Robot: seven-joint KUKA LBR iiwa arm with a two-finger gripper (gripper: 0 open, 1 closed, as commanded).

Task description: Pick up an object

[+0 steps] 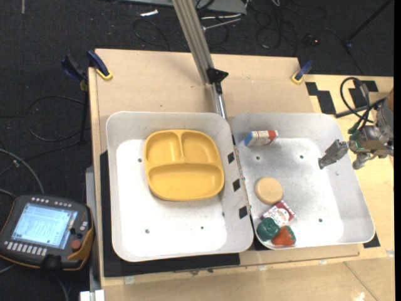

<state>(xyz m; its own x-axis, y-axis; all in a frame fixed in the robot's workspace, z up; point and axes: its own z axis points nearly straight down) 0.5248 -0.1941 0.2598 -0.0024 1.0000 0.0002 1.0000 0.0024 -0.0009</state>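
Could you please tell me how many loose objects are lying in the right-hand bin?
4: a small red, white and blue carton near its back left, a round tan disc left of centre, and a red-and-white packet beside green and red toy produce at its front-left corner.

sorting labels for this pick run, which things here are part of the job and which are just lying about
Job:
- end effector
- small carton
- tan round piece
- red and white packet
- green piece
- red piece

Lying about:
- yellow divided plate
- teach pendant
- clamps

A tan wooden bench (156, 83) carries two shallow white bins side by side, the left bin (125, 231) and the right bin (338, 205), their inner edges touching.
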